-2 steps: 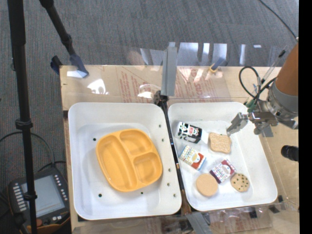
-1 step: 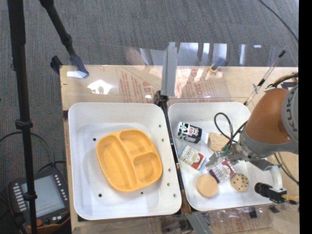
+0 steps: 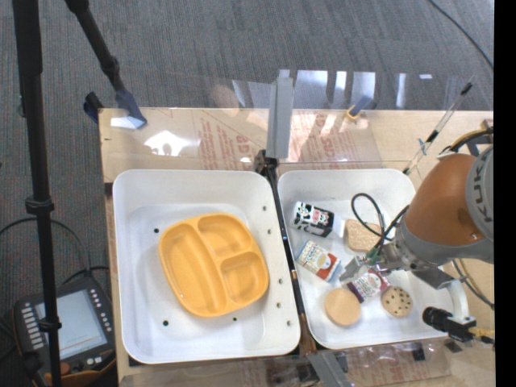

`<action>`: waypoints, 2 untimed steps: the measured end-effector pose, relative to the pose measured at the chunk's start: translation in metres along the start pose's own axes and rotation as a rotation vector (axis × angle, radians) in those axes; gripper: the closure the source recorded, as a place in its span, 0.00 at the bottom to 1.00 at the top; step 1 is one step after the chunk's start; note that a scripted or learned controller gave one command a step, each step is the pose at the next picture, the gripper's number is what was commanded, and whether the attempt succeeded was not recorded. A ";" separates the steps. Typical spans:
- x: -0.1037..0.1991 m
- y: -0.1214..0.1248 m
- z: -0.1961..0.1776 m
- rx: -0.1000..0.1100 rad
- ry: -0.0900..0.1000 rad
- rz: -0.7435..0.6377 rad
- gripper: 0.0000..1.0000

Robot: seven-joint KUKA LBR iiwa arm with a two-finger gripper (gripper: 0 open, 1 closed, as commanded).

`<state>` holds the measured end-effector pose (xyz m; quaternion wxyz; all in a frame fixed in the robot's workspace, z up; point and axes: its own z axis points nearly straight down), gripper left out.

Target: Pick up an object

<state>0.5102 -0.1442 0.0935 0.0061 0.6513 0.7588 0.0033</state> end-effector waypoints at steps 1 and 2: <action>-0.002 0.000 -0.010 -0.002 0.001 0.008 1.00; -0.002 0.000 -0.010 -0.001 0.001 0.008 0.00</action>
